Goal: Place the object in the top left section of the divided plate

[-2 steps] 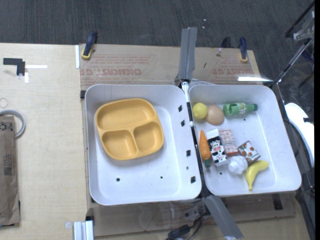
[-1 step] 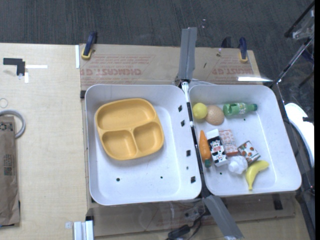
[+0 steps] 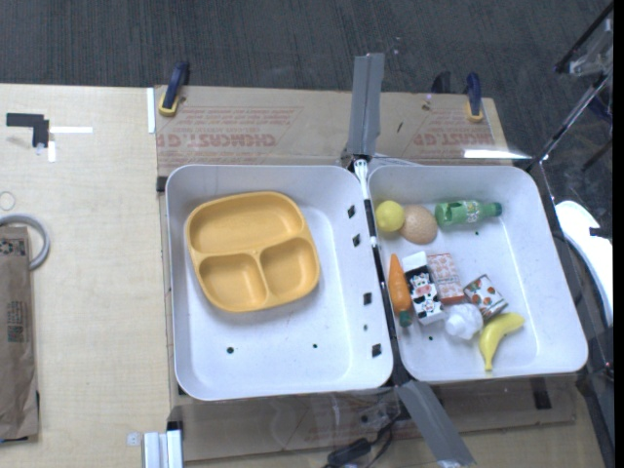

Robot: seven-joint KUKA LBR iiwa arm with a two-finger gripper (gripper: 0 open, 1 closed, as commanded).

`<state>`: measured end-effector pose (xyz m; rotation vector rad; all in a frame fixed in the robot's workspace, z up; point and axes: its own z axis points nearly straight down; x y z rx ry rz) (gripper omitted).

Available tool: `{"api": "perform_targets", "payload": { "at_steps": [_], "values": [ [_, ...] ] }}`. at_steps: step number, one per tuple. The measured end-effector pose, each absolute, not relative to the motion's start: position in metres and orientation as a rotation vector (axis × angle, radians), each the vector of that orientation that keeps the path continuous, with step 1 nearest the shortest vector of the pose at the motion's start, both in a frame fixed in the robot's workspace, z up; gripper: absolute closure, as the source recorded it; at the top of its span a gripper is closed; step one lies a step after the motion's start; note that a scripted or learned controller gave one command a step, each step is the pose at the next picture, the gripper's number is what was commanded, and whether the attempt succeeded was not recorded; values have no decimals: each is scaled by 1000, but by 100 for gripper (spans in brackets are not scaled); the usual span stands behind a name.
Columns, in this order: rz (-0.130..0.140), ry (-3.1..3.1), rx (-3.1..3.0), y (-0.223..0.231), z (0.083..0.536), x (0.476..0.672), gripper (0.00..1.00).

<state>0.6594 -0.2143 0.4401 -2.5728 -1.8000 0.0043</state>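
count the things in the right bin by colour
yellow: 2, lemon and banana
green: 1, bottle
orange: 1, carrot
tan: 1, round fruit
white: 1, crumpled lump
printed cartons or packets: 3
total: 9

Brown paper bag (image 3: 17, 330) on my surface (image 3: 88, 291) is cut off by the left edge. Grey ring (image 3: 31, 234) just above it is half hidden behind the bag. Cartons (image 3: 444, 283) in the right bin (image 3: 546, 261) overlap; print too small to read. White lump (image 3: 464, 321) beside the banana (image 3: 498, 336) is too blurred to identify.
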Motion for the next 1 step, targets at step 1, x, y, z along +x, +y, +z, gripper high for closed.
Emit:
{"api": "perform_targets", "payload": {
  "at_steps": [1],
  "values": [
    [9,-1805,-2570,-214,447,660,100]
  ]
}}
